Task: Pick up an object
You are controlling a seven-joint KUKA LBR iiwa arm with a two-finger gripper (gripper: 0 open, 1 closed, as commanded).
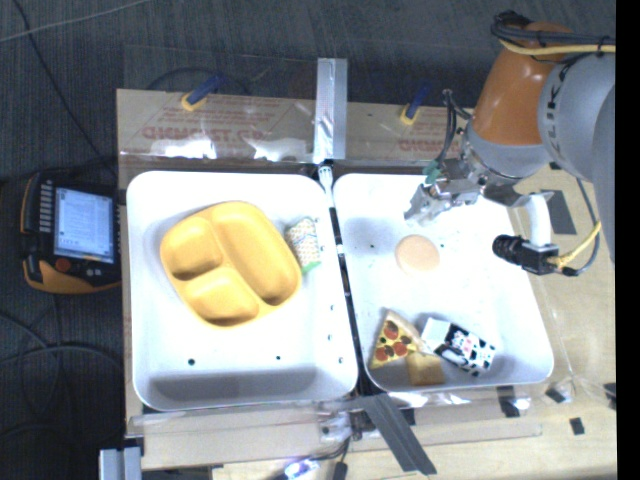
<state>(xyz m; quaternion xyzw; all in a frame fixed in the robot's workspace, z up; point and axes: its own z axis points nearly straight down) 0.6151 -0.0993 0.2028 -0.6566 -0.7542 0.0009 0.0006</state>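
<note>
My pincer point(428, 208), grip unreadable, hangs above the right bin point(520, 298) over a tan disc point(417, 254); pizza slice point(396, 341) nearer the front.

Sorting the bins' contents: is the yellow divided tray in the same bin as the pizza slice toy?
No, the yellow divided tray lies in the left bin, while the pizza slice toy lies in the right bin.

We had single fixed camera above bench, looking down at slant. Left bin point(150, 298) and right bin point(520, 313) both sat fully in frame, mid-distance. Arm point(540, 98) entered from right. Dark floor showed along top and left.
</note>
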